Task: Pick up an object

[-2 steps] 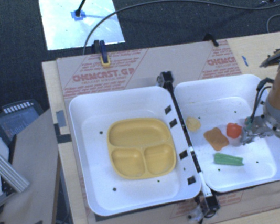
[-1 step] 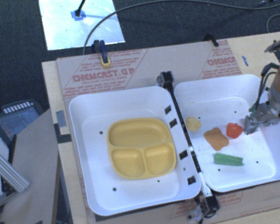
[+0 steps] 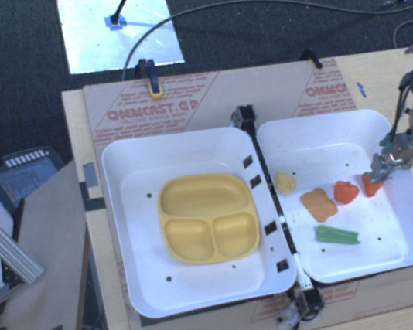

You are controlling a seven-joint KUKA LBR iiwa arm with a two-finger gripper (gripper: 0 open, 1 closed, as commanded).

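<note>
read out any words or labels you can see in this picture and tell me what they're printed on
"CHEMCAST", red print on the brown protective sheet under the bins, left side; the letters after it are too blurred to read.
"CHEMC...", the same red print on the sheet's right side, slanted and partly cut off.
The handheld pendant at left has a screen and buttons, too small to read.

Right bin (image 3: 318, 130): far half and near-right corner bare — open approach from above. Mid-floor crowded: pale round piece (image 3: 285, 182), orange slab (image 3: 318, 204), red-orange piece (image 3: 345, 192), green strip (image 3: 336, 235), set near one another. Left bin (image 3: 126, 174): yellow divided tray (image 3: 206, 217) takes the centre — only margins free.
</note>
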